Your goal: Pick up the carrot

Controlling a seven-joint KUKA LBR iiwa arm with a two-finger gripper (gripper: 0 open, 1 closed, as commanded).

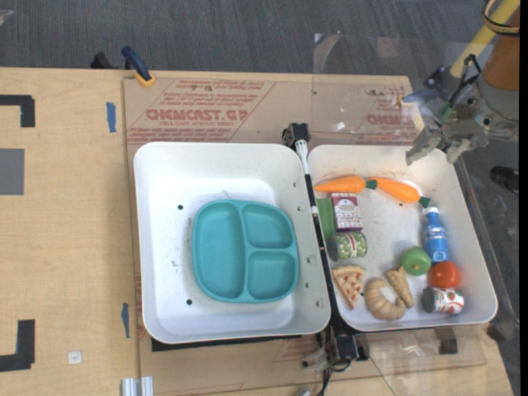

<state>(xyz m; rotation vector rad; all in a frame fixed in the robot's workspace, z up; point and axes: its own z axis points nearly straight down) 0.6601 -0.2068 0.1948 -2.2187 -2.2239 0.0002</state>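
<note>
A teal plastic 3-compartment plate [245, 250] lies in the left white shallow bin [157, 180]. In the right white bin [483, 271], 2 orange toy carrots sit near the far wall: one [340, 185] by the left edge, another [398, 190] just right of it, tilted. The gripper [437, 145] hovers over the bin's far right corner; its opening is unclear.
</note>
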